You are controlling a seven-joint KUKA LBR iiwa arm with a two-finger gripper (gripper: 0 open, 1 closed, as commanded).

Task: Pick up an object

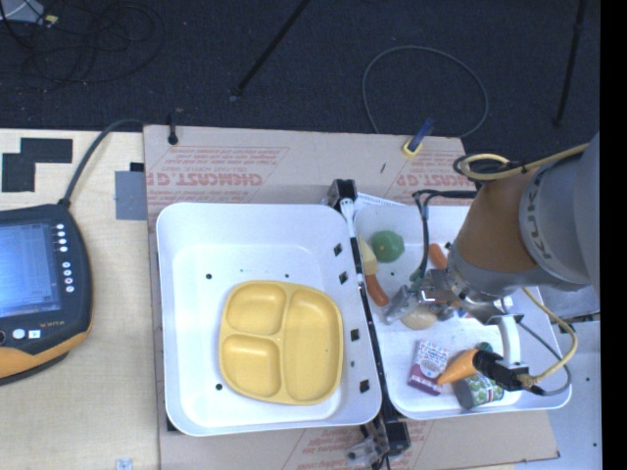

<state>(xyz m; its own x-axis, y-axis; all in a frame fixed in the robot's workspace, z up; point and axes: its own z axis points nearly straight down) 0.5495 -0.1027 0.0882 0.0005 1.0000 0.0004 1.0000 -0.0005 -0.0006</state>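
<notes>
Camera view from above gives me the tabletop (59, 399) with two white bins on it. I see the left bin (191, 253) carrying a yellow divided plate (282, 342), and the right bin (549, 395) carrying the small clutter I have to pick from. My grey arm (549, 223) comes in from the right and bends down over the right bin, its orange band (490, 228) just above the wrist. The gripper (416, 306) sits low in that bin's left half, and I cannot tell how far it is open or whether anything is in it.

Nearest to the gripper is a pale rounded item (419, 316), right at its tip and possibly touching. A green ball (388, 246) lies just up-left of it, an orange stick (376, 289) to its left beside the divider, and a red packet (428, 364) just below. I judge the pale item the likeliest target, since it lies directly beneath the gripper.
</notes>
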